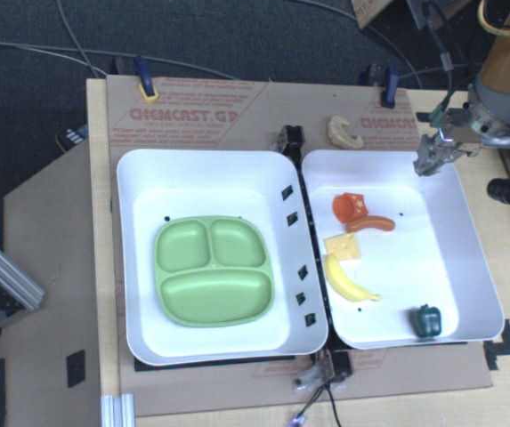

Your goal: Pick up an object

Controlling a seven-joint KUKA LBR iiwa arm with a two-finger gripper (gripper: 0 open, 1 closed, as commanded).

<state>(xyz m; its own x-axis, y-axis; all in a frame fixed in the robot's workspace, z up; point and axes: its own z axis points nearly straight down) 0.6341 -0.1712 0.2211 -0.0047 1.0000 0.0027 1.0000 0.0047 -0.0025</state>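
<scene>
The right bin (pixel 455 238) holds a red tomato-like piece (pixel 350 207), a red sausage (pixel 372 225), a pale yellow cheese wedge (pixel 343 246), a yellow banana (pixel 347 282) and a dark green pepper (pixel 426 321). My gripper (pixel 433 158) hangs over the far right corner of that bin, well away from all of these objects. Nothing shows between its fingers.
The left bin (pixel 139 238) holds a green divided tray (pixel 213 269). A beige object (pixel 344 132) lies on the cardboard behind the right bin. Clamps (pixel 147 85) hold the board's far edge. Cables run across the dark floor behind.
</scene>
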